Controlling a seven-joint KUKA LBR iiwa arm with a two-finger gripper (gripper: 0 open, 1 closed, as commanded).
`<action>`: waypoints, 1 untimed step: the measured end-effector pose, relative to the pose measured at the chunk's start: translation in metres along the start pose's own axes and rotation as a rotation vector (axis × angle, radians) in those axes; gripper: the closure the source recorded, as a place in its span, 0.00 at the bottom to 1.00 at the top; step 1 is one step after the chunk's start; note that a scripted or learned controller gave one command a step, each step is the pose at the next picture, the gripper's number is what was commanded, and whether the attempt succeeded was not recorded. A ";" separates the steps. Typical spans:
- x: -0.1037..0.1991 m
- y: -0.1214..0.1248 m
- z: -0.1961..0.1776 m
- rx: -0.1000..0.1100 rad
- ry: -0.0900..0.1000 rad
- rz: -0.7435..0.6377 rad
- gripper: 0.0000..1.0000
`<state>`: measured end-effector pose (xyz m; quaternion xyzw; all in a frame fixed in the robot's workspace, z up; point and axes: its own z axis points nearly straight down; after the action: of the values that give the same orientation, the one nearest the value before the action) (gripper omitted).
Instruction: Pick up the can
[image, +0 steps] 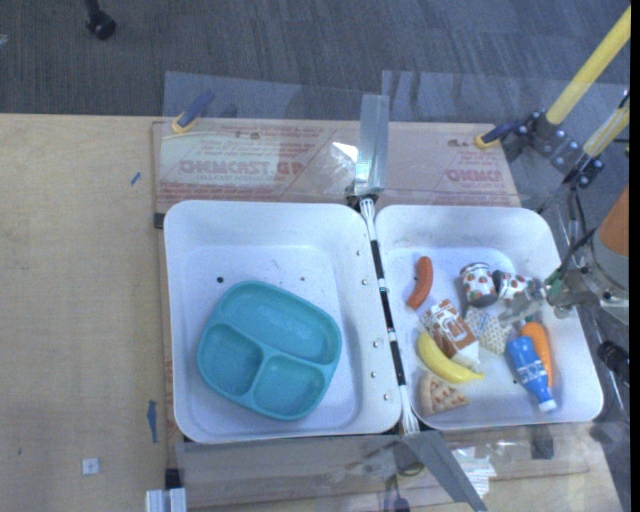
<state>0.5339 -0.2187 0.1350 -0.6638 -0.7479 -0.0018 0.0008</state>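
Note:
The can (478, 285), small, with a white top and a dark red side, lies in the upper middle of the right bin (455, 222). A red and white spotted toy (513, 287) sits just to its right. My gripper (553, 294) reaches in over the bin's right rim, level with the can and about a can's width beyond the spotted toy. It is blurred and partly hidden by the wrist.
Around the can lie a red sausage (421, 281), a small carton (447, 328), a banana (445, 360), a pizza slice (440, 394), a blue bottle (528, 371) and a carrot (541, 345). The left bin (190, 240) holds a teal divided plate (268, 347).

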 end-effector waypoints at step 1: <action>-0.003 0.090 0.041 0.009 0.015 0.041 0.00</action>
<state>0.6239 -0.2112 0.0944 -0.6791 -0.7340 -0.0033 0.0095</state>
